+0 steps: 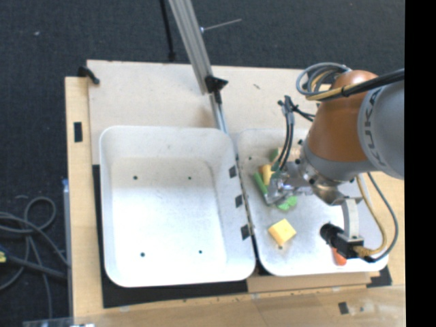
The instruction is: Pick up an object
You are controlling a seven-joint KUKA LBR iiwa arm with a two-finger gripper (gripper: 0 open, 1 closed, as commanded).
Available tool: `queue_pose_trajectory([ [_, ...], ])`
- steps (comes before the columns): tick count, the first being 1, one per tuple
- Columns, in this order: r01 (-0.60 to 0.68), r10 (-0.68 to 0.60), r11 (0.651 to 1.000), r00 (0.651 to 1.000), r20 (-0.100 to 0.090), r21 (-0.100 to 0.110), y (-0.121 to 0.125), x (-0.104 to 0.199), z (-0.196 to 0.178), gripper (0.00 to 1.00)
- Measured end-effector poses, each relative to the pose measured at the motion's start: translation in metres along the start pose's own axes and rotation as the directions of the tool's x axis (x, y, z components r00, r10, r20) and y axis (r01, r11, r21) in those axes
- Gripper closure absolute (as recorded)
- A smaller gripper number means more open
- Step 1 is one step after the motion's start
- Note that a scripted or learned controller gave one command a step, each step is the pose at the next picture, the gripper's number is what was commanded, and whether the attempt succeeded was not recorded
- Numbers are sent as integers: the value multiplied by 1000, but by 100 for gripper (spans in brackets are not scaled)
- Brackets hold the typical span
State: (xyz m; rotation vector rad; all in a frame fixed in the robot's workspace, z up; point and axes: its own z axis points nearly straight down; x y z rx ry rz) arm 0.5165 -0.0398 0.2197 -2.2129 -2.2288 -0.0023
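The green pieces (264, 180) lie bunched in the right bin (310, 270), near its left wall, with the gripper (276, 195) down right among them. A yellow block (282, 231) sits just below, apart. Whether the gripper is apart or together I cannot tell. The pieces are crowded and close to the wall, so it might nudge them aside or come up bare.

The arm (354, 131) hides part of the right bin (306, 264); the gripper (276, 191) seems half-buried among green pieces (262, 179)
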Motion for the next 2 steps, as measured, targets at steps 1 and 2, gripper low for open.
queue_pose_trajectory([
  [1, 1, -1, 1000, 1000, 0, -1, 11, 47, 1, 100],
  [2, 2, -2, 1000, 1000, -1, -2, 15, 102, -19, 100],
])
